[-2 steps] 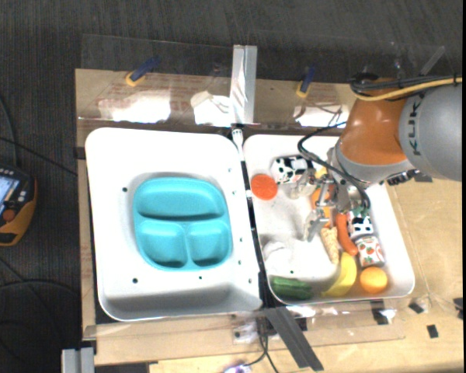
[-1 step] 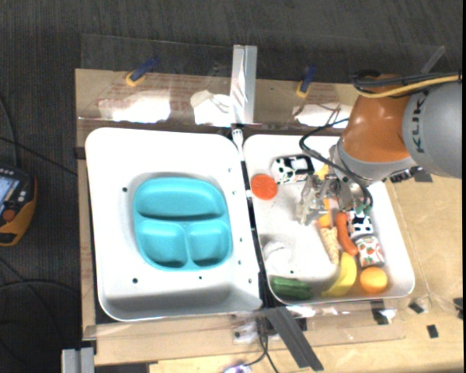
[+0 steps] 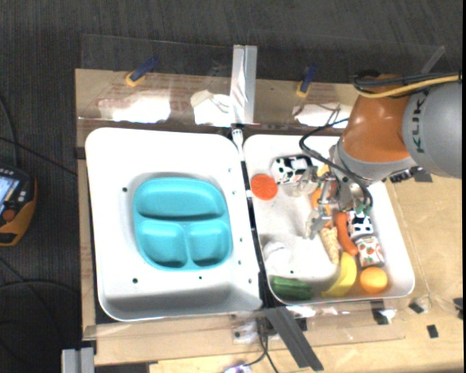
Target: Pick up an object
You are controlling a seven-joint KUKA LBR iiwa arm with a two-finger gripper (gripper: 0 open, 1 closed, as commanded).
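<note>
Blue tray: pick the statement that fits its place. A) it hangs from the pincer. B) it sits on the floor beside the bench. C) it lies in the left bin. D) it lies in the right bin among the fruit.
C: the blue tray lies flat in the left bin, while the banana and orange are in the right bin.
</note>
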